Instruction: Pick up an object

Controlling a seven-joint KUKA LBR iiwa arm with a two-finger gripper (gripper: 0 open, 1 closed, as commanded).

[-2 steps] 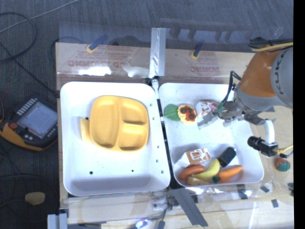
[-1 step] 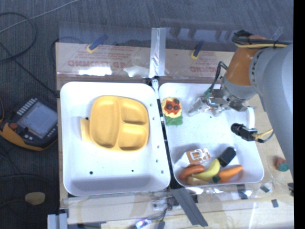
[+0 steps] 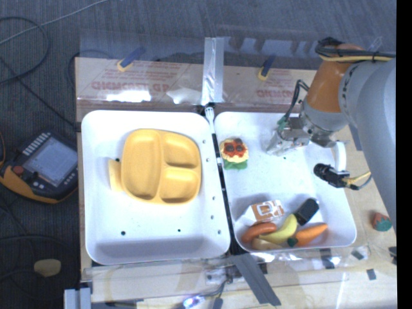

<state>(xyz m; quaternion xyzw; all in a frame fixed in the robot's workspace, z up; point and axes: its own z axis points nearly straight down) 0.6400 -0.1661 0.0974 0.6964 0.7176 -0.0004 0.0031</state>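
Note:
My gripper [image 3: 285,144] hangs over the upper part of the right bin [image 3: 335,201], above bare white floor. Its silver fingers stand open with nothing between them. A small toy burger [image 3: 234,153] with red and green topping lies to its left, near the wall between the bins. At the bin's front lies a pile: a banana [image 3: 284,229], a carrot [image 3: 310,233], a hot dog [image 3: 259,229], a black block [image 3: 306,210] and a small orange-and-white packet [image 3: 268,209].
The left bin [image 3: 103,230] holds a yellow divided plate [image 3: 161,165]. A black cable connector [image 3: 329,172] hangs off the arm over the right bin's right side. A handheld controller [image 3: 45,163] lies on the floor at left.

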